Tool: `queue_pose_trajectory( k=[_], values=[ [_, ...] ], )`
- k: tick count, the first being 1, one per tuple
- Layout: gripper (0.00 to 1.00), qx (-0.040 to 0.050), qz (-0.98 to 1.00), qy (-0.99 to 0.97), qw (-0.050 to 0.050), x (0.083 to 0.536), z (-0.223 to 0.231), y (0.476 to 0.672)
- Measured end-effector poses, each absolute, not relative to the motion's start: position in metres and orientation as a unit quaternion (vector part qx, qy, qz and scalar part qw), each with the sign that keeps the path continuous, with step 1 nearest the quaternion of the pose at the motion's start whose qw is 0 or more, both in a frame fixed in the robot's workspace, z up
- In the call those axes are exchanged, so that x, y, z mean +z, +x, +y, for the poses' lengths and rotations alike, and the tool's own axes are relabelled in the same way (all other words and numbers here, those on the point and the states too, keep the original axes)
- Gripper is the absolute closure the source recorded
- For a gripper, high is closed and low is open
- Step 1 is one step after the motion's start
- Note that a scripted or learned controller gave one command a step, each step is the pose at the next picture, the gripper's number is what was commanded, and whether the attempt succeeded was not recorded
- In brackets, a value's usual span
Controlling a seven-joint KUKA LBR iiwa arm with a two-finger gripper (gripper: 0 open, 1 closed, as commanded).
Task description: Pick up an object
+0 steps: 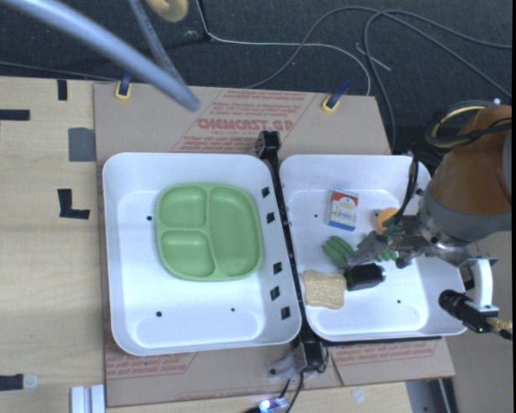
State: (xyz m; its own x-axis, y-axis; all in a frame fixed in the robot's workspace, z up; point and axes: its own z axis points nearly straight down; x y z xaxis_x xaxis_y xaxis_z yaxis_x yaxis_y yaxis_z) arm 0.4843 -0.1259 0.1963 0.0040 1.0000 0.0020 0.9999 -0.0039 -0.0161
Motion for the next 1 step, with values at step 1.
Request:
queue_pose_trajectory(
  k=[1],
  values=[
    [0.00,0.0008,-0.707,-0.707,0.001,0.2030,-0.1254,0.4875]
  ],
)
